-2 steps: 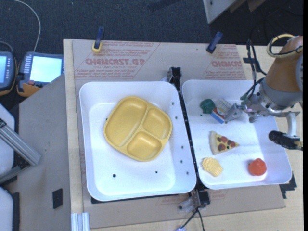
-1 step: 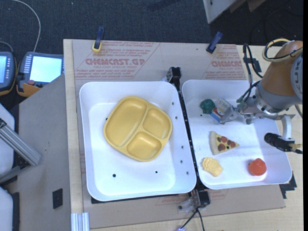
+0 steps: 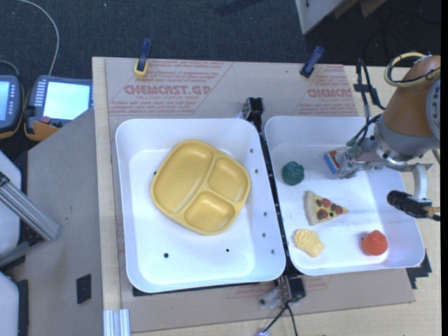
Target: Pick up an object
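Observation:
The right bin (image 3: 413,250) holds a dark green round object (image 3: 292,173), a toy pizza slice (image 3: 323,208), a yellow ridged piece (image 3: 308,241) and a red-orange ball (image 3: 374,243). My gripper (image 3: 344,164) is low over the bin's upper middle, to the right of the green object and above the pizza slice. A small blue and red thing (image 3: 331,161) sits right at its tip. I cannot tell whether it is held.
The left bin (image 3: 133,257) carries a yellow divided plate (image 3: 201,186). A black divider runs between the bins (image 3: 269,187). The grey arm (image 3: 409,117) reaches in over the right bin's right rim. Screens and a cable lie off the bench at far left.

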